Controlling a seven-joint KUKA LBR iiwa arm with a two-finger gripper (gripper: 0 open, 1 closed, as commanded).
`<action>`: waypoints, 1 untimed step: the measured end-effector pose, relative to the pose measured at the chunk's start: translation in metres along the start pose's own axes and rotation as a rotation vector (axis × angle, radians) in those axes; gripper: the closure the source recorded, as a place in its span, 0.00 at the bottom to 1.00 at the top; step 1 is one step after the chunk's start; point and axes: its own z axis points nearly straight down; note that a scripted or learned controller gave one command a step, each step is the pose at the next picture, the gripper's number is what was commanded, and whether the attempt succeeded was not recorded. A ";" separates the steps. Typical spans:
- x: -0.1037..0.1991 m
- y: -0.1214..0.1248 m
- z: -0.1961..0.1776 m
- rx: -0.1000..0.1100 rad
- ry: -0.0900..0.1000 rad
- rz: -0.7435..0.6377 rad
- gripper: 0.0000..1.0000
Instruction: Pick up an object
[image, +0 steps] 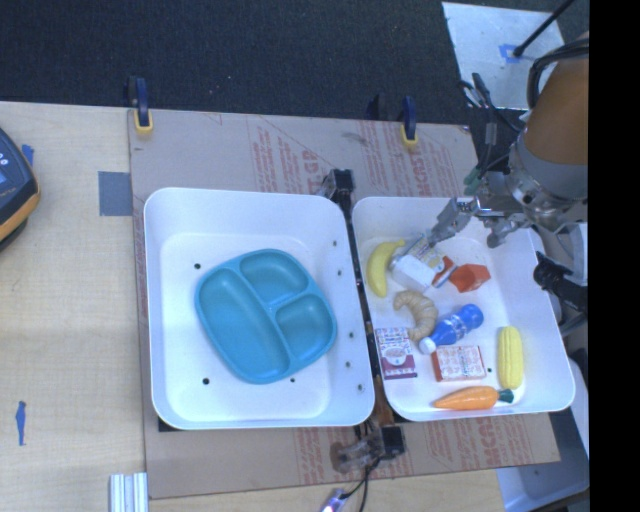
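Observation:
My gripper (428, 243) reaches down at a slant into the right bin (540, 300) from the upper right. Its tip is just above a white and red packet (418, 270), close to touching it. A yellow banana (380, 266) lies just left of the packet. An orange-red piece (469, 276) lies to its right. Below them are a tan croissant-shaped piece (419, 311), a blue bottle (453, 328), a yellow corn cob (510, 357), a red and white box (460, 363), a small dark red carton (396, 352) and an orange carrot (468, 399).
The left bin (170, 300) holds a blue divided plate (265, 315). The rims of the two bins meet in a narrow ridge (356, 300). Blue and yellow clamps (141, 106) pin the cardboard at the back. A dark device (12, 185) sits at the far left.

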 end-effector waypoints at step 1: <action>0.003 -0.030 0.154 0.003 0.000 0.002 0.00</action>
